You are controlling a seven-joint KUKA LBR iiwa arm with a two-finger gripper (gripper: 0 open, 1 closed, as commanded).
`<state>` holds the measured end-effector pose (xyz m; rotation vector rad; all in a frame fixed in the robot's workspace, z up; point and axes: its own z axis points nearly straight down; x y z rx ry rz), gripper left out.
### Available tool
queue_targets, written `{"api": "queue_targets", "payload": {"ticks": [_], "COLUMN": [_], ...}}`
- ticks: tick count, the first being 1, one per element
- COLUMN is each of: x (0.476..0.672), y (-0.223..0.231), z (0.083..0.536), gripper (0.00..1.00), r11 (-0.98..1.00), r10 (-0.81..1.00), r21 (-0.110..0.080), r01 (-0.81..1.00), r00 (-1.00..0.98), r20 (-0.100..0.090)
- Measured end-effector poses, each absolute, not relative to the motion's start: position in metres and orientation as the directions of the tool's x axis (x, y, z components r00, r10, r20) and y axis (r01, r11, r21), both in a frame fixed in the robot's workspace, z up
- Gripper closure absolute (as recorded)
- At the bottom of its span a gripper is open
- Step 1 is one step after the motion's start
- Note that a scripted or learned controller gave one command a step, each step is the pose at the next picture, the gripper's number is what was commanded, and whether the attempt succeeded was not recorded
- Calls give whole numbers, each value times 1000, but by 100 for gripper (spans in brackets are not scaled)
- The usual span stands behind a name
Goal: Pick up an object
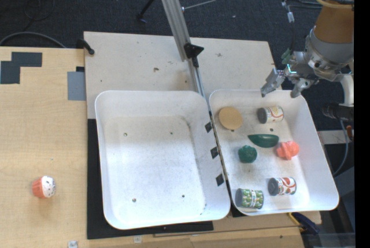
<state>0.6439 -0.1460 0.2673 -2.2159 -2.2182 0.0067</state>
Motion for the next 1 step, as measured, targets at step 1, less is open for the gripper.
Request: {"api": "queue_targets", "payload": {"ticks": [1], "x": [645], "y": [-146], "z": [270], "gripper": [0], "r11": [3], "r10": [1000], "r21": [-3], "r01": [1000], "r00": [-3], "r20": [0]}}
